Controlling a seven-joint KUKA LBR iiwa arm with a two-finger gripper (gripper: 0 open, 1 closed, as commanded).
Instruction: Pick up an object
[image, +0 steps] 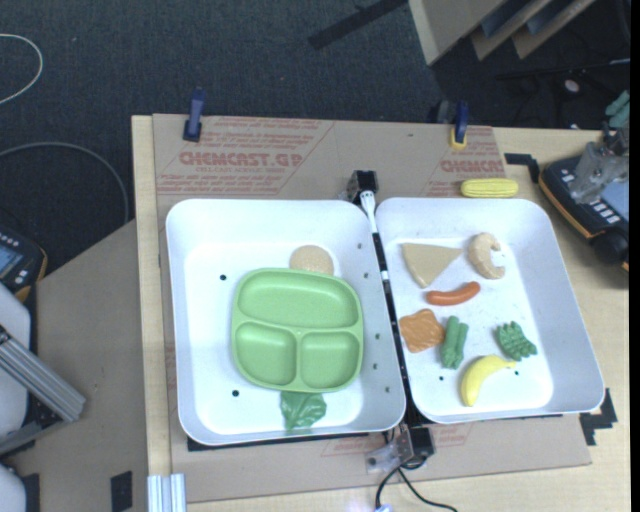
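Camera view: sausage (453, 294) mid right bin (570, 300) looks light, stiff, a bit slick, so grab across its middle. Can't tell the tool's state.

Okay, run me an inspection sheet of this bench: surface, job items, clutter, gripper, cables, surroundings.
Surface: board bearing two white bins, left bin, right bin.
Job's things: right bin holds wedge, donut, sausage, orange piece, green stick, broccoli, banana.
Clutter: green tray, tan disc, leaf in left bin; corn on the board.
Gripper: nothing seen.
Cables: one at front edge.
Surroundings: dark floor.
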